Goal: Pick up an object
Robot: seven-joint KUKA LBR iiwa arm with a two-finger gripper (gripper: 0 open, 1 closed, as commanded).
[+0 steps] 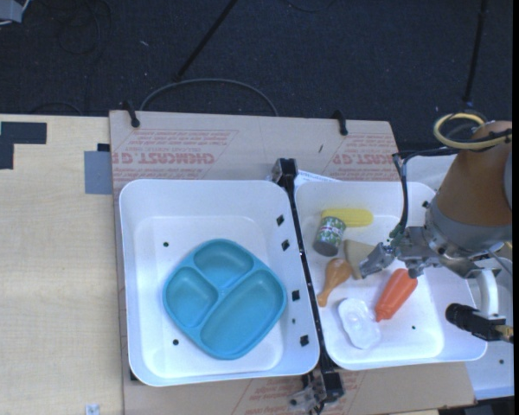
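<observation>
Tool [396, 258]: low in the right bin [454, 346]; whether it grips anything cannot be told. Carrot [395, 293]: just below it. Can [329, 233], banana [347, 217]: up-left. Drumstick [335, 277], white piece [359, 322]: beside and below. Blue plate [224, 297]: far left, other bin.

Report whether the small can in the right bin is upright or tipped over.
Tipped over. The can lies on its side on the right bin's floor, its printed wall facing up, beside the yellow piece.
</observation>
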